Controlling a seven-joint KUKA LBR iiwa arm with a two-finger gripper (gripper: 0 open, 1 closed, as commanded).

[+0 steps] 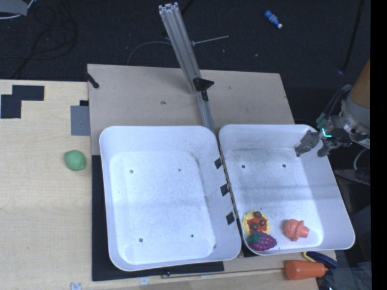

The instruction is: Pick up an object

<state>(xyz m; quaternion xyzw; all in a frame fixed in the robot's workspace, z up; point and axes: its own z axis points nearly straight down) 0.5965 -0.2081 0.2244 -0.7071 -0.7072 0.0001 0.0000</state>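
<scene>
I see the hand (314,145) open, holding nothing, over the right bin (272,147) upper right edge. The pink toy (295,229) lies w/ others at the front wall (toward camera), so I must come forward.

A robotics lab: two white bins (163,198) on a plywood bench (242,95), an aluminium rail (181,47) rising behind, loose cables (54,23) on dark carpet.

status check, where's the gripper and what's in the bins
Gripper at right bin's upper right rim, nothing visibly held. Yellow-and-purple toy and pink toy at that bin's near edge. Path looks clear.
</scene>
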